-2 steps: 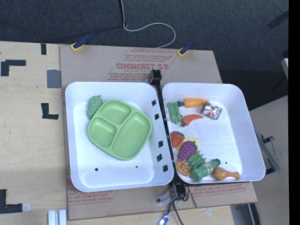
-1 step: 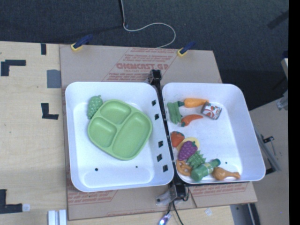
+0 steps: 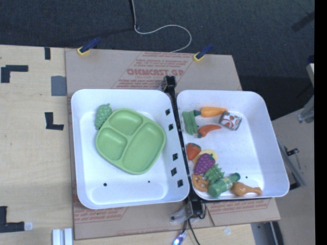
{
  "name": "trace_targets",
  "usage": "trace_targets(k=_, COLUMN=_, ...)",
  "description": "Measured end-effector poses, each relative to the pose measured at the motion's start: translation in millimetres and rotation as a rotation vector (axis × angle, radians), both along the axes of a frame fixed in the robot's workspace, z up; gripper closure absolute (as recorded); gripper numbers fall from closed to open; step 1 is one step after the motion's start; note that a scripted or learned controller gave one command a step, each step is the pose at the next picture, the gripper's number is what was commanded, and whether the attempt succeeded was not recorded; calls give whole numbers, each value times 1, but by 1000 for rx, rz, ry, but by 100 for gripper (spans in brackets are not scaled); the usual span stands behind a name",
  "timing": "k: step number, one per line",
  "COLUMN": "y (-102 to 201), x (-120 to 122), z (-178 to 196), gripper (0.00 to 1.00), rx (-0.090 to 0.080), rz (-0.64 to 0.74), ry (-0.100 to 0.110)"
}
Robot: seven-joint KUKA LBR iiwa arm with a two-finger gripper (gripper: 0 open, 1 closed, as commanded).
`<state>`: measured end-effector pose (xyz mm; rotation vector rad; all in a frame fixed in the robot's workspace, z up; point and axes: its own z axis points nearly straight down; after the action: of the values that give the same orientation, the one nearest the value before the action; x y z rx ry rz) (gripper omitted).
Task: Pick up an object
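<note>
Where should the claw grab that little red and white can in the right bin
Take the can across its round body, coming straight down from above. It lies on its side on bare bin floor, apart from the carrot and the bin wall, so its curved sides look free for both fingers.

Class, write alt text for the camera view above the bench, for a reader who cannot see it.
Two shallow white bins sit side by side on a bench: the left bin holds a green divided plate with a small green toy beside it, and the right bin holds a scatter of toy foods, among them a carrot and purple grapes.
</note>
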<state>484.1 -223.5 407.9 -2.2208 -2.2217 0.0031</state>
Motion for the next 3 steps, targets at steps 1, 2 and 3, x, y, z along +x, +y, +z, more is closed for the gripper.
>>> trace_targets(k=1, y=-1, x=0, z=131, gripper=100, rx=-6, rz=2, ry=-17)
trace_targets(k=2, y=0, x=1, z=133, gripper=100, rx=-3, rz=1, ry=-3)
trace_targets(k=3, y=0, x=0, z=44, gripper=100, rx=3, rz=-1, ry=5)
